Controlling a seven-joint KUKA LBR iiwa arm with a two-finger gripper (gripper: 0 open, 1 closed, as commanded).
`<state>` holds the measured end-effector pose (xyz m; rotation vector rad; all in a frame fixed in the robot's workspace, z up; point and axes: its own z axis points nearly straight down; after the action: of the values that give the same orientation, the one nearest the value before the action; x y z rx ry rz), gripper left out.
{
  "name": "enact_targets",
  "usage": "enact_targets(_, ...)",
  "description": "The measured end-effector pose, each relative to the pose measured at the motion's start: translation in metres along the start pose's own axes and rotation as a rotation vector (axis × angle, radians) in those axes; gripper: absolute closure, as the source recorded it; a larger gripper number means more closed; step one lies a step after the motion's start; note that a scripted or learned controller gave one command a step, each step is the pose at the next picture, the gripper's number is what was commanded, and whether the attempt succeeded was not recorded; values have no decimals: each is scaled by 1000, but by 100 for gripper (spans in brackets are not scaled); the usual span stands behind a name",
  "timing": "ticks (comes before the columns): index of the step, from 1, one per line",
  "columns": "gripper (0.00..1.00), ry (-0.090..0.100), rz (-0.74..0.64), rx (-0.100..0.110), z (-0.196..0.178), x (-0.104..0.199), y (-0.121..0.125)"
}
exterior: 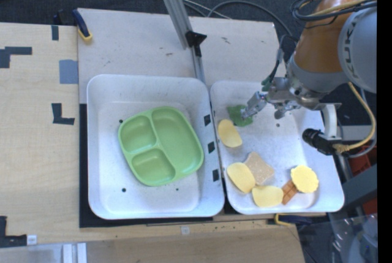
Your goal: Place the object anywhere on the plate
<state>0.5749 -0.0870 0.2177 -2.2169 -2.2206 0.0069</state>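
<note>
In the right bin (318,194), the tool (252,108) touches the green object (237,116).

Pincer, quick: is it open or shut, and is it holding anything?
Pincer: down at the green piece in the right bin; whether it is open, shut or holding that piece cannot be told.

light: even, bright overhead | shadows: soft — faint inside white bins (98,133) | glare: mild | focus: slightly soft — grainy

Plate (160,146) — glossy green plastic.
</note>
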Motion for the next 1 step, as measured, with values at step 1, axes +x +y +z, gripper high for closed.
enact_targets(1,0,0,0,0,47,-2,6)
